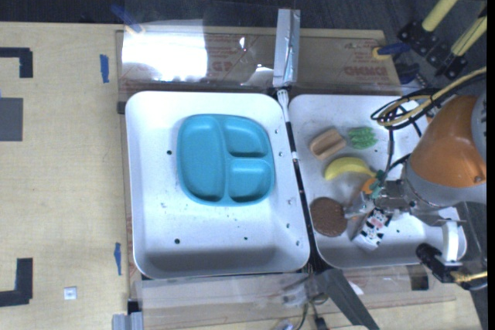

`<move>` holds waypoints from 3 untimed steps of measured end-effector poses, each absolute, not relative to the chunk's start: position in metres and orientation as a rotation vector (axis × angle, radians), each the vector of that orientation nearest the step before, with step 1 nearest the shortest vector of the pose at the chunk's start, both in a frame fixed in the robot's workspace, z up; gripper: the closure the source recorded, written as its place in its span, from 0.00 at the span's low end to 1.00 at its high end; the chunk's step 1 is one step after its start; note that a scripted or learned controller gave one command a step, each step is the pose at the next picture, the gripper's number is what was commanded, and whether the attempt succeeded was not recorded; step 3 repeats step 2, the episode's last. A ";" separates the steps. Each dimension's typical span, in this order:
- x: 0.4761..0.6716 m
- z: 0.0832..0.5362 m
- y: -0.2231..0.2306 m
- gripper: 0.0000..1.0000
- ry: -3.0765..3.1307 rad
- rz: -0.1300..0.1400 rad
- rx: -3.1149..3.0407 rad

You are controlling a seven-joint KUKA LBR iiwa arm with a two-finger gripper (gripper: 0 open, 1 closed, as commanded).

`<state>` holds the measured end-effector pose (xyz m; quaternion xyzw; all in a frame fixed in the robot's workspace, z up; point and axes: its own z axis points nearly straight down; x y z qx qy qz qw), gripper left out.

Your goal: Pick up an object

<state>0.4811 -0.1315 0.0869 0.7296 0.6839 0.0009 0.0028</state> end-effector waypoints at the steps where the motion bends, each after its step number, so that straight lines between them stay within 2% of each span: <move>1: 0.485 0.087 -0.116 0.00 1.873 0.006 2.510; 2: 0.484 0.094 -0.117 1.00 1.873 0.003 2.517; 3: 0.484 0.094 -0.117 1.00 1.873 0.003 2.517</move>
